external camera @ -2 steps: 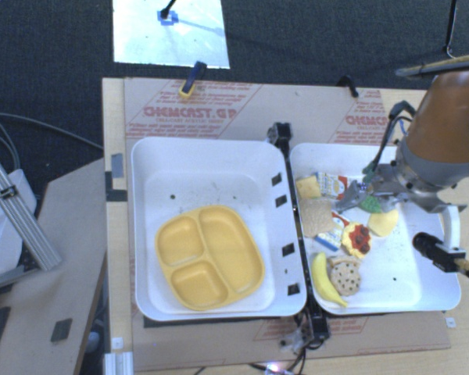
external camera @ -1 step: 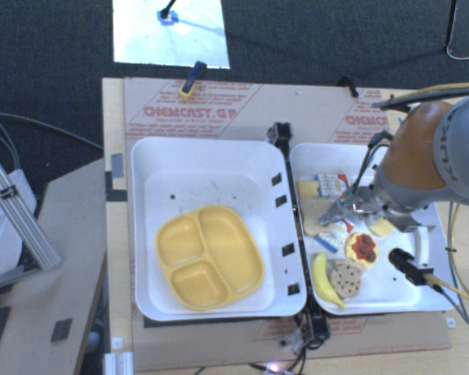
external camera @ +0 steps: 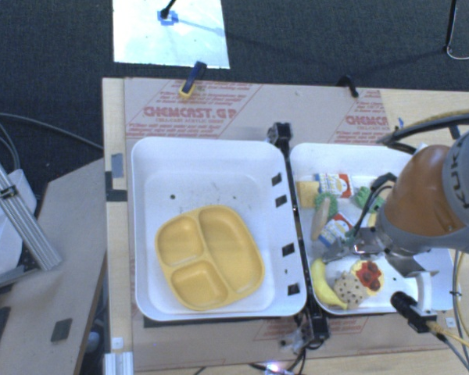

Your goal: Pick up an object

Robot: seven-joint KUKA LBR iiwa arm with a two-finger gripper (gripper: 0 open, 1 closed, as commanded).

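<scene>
The right bin [external camera: 336, 149] holds several small toy foods. A yellow banana [external camera: 321, 283] lies at its near left, beside a brown dotted cracker [external camera: 346, 289] and a round white piece with red topping [external camera: 367, 274]. Farther back are a white carton with a red and blue label [external camera: 333, 183], a yellow block [external camera: 306, 191], a green piece [external camera: 326, 204] and a small red and white box [external camera: 338, 226]. My gripper [external camera: 345, 246] hangs low over the bin's middle, just behind the cracker and the red-topped piece. I see nothing clearly held in it.
The left bin [external camera: 211, 151] holds a yellow divided plate [external camera: 209, 256]. A black divider with clips [external camera: 291, 209] runs between the bins. The arm's orange band [external camera: 422, 198] and grey body cover the right bin's right half. Another green piece [external camera: 365, 196] lies by the arm.
</scene>
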